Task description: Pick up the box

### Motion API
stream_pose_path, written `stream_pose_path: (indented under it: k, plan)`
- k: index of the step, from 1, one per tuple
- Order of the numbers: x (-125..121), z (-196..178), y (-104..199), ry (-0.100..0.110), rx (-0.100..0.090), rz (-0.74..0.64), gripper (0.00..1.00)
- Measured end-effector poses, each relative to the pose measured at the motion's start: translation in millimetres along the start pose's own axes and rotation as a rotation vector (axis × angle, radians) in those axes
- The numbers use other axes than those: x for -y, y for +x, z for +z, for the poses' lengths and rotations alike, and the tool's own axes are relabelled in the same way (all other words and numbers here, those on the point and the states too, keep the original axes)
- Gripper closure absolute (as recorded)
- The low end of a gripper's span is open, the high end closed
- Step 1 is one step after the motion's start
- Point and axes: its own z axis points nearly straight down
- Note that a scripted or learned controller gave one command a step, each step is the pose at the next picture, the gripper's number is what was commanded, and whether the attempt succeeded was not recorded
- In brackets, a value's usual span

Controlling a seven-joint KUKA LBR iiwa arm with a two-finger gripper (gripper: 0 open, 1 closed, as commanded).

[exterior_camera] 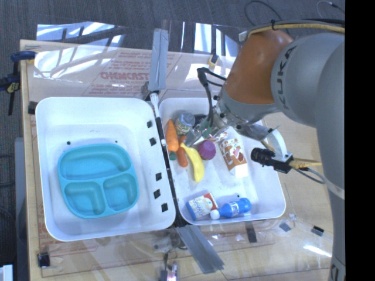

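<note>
Where arm (275, 69) overhangs, claw (202, 132) blurs.

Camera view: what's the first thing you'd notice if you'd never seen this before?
The big grey arm with its orange band fills the upper right, reaching its claw down into the right bin. That bin is crowded with colourful things: a banana, a carrot, a purple ball and a box. The left bin holds a bright blue divided tray.
</note>
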Motion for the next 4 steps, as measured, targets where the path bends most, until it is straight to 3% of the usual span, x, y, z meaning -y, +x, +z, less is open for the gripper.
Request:
stream_pose_path:
  k: [1,2,3,4]
  plan:
    - [40,29,35,0.001,-0.002,-0.164,1.0]
    - [-12,-2,10,-0.002,0.0,-0.167,1.0]
    - [-22,10,-15,-0.001,0.001,0.004,1.0]
    - [-98,-3,-22,0.0,0.001,0.102,1.0]
